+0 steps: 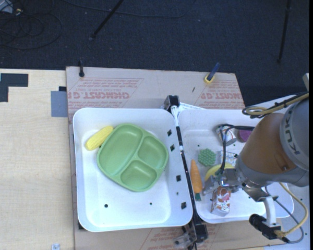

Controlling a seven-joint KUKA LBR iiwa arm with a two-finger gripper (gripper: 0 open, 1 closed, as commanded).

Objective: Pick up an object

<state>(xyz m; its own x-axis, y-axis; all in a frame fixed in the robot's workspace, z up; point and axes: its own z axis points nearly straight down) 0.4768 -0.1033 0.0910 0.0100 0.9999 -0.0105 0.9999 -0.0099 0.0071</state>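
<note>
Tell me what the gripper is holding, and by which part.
Cannot be told: the gripper sits low in the right bin among a yellow item and a small carton, its tips hidden.

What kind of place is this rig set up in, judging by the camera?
Probably a robotics lab bench. Two white bins sit on cardboard sheeting, cables trail over dark carpet behind, and toy food such as a plastic corn cob serves as test objects.
</note>
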